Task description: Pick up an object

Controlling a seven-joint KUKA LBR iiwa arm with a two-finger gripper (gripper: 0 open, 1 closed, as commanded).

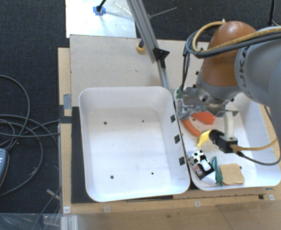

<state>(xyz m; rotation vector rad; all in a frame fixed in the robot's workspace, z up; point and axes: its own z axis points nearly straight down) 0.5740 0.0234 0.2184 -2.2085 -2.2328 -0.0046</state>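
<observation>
The grey arm reaches in from the right and hangs low over the right bin, its orange band above the wrist. The hand sits near that bin's upper left part, close to the wall shared with the left bin; whether it is clenched or released cannot be told, because the wrist body covers it from above. An orange object lies right under the hand, partly hidden by it, with an orange strip curving just beside it. Further toward the near edge lie a yellow object, a black-and-white patterned item, a thin green piece and a tan, toast-like square. A yellow cable loops across the right bin. Both bins rest on the tabletop.
</observation>
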